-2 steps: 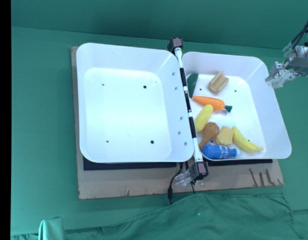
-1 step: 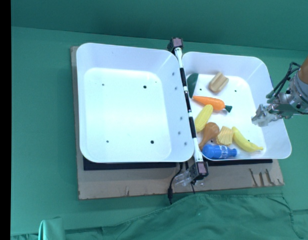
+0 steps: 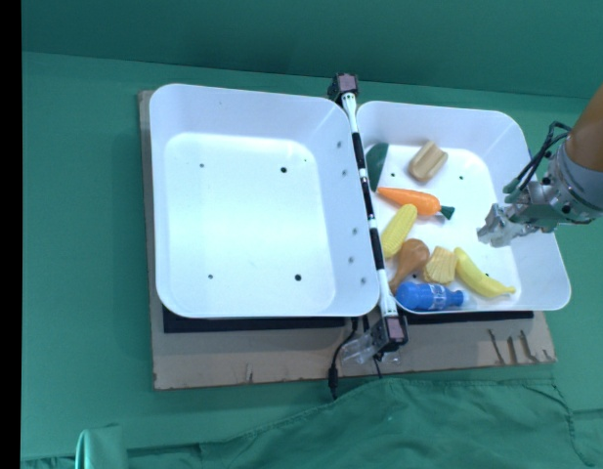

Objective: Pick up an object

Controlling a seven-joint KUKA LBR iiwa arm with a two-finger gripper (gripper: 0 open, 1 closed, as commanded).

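I can't tell how my gripper is set, so I'd lower it squarely over the curved yellow plastic banana at its six o'clock in the right white bin

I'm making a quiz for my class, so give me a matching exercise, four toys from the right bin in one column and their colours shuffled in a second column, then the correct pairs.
Things:
1. carrot
2. bottle
3. banana
4. drumstick

Colours:
A. blue
B. brown
C. orange
D. yellow

Pairs: 1-C, 2-A, 3-D, 4-B
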